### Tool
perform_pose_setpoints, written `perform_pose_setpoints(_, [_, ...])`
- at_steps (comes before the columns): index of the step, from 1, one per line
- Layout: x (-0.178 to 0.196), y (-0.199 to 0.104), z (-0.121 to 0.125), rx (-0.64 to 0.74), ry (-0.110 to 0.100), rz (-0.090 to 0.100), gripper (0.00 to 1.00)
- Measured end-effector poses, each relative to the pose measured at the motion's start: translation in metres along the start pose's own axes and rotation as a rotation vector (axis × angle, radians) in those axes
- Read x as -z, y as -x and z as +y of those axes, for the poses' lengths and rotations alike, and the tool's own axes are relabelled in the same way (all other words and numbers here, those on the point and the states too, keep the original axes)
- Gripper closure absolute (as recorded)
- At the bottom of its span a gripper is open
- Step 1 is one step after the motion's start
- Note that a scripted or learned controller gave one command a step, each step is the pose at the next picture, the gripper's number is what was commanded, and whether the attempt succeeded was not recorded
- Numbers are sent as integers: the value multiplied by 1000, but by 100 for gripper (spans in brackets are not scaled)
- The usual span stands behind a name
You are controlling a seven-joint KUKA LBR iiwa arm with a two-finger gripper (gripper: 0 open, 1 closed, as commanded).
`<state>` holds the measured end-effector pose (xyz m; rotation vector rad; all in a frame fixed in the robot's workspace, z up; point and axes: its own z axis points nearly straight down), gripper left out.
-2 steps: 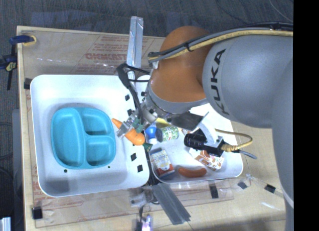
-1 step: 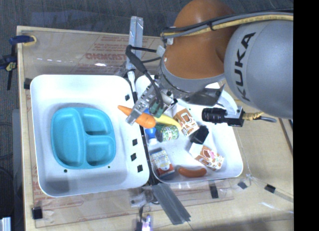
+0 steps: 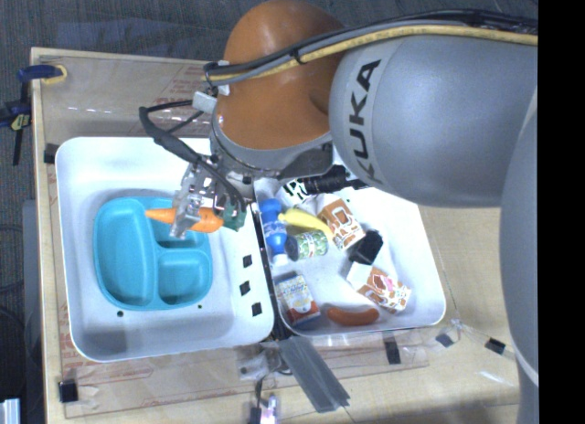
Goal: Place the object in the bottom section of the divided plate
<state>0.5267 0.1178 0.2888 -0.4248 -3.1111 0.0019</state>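
So over in the left bin (image 3: 82, 185) there's the blue divided plate (image 3: 151, 253), sitting mid-left of the frame. Right at its upper right edge, the gripper (image 3: 194, 207) is pinching an orange carrot (image 3: 187, 219) between its fingers, just over the plate's rim. Further right, the other bin (image 3: 430, 271) has a banana (image 3: 306, 221), a green can (image 3: 309, 246), a sausage (image 3: 352, 315) and some snack packs.

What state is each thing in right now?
gripper: over the plate's right rim, shut on the carrot
carrot: between the fingers, lying level, not yet in a section
divided plate: flat in the left bin, sections bare
banana: lying in the right bin
sausage: lying by the right bin's near wall
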Motion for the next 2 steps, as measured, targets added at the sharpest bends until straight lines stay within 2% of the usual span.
perform_pose_setpoints(1, [-78, -10, 58, 96, -1, 2, 100])
perform_pose_setpoints(2, [-78, -10, 57, 95, -1, 1, 0])
